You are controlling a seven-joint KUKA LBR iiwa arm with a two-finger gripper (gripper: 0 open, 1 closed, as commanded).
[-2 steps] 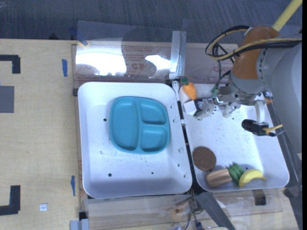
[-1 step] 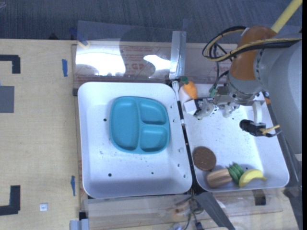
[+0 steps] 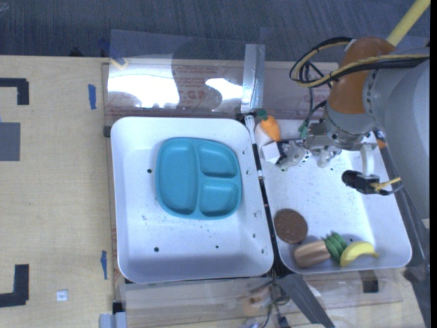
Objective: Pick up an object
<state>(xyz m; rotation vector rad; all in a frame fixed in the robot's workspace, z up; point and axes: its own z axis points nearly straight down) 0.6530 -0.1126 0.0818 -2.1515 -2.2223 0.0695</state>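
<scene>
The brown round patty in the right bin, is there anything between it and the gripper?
No. In the camera view, bare white bin floor lies between the brown patty and the gripper.

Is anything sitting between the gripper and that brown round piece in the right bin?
Nothing visible does. The gripper hangs over the far left part of the right bin; the brown round piece lies nearer the front, with bare white floor between them.
</scene>
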